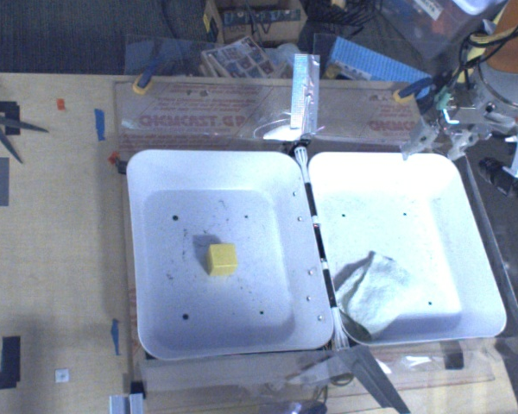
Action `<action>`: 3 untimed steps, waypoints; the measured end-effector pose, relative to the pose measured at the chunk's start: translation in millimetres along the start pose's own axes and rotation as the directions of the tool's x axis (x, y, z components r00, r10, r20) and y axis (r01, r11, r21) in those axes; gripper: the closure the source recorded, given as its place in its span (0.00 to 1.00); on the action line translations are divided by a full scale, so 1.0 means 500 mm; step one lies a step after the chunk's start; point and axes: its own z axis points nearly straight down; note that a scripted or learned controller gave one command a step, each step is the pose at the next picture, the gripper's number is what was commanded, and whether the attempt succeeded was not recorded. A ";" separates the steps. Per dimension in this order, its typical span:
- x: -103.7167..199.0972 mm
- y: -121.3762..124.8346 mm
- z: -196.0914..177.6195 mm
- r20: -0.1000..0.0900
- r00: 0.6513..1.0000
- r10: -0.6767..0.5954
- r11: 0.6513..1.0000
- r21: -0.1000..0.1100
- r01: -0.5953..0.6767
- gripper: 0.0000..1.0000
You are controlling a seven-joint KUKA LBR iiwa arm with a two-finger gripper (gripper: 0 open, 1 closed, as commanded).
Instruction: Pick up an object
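A small yellow cube [223, 259] lies near the middle of the left bin [155, 179]. A crumpled white cloth [375, 291] rests in the near left part of the right bin [432, 188]. My gripper [433, 147] hangs over the far right corner of the right bin, well away from both objects. Its fingers stand apart with nothing between them, so it is open. The arm's orange band [511, 33] shows at the top right.
A metal divider post [305, 93] stands at the back between the bins. Behind them runs a clear plastic sheet [207, 110] on the wooden bench. Cables and boxes crowd the far side.
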 end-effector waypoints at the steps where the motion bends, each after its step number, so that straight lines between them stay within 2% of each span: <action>1: 0.122 -0.090 0.260 0.000 0.981 0.193 0.981 0.001 -0.193 0.00; 2: -0.025 -0.135 0.252 -0.001 0.991 0.130 0.991 0.001 -0.130 0.00; 3: -0.051 -0.144 0.182 0.001 1.000 0.031 1.000 -0.004 -0.031 0.00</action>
